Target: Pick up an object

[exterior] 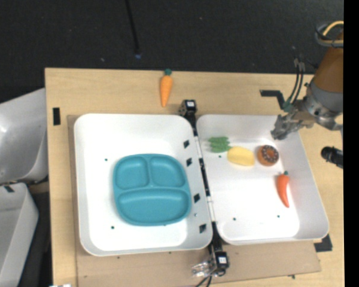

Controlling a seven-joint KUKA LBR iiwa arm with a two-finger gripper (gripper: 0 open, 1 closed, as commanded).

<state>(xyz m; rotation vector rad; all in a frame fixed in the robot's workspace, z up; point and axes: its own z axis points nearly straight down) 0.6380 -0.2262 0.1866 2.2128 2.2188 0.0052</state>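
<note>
In the right bin [251, 220] lie a green leafy piece [219, 143], a yellow lemon-like toy [241, 156], a small brown round toy [267, 155] and an orange carrot [283, 189]. My gripper [282, 127] hangs over the right bin's far right corner, above and to the right of the brown round toy. Nothing shows between its fingers. The arm's orange band [330, 70] is at the right edge of the view.
The left bin [96, 220] holds a teal divided plate [150, 189]. A second orange carrot [166, 88] lies on the wooden bench behind the bins. A black clip [188, 107] sits where the bins meet at the back.
</note>
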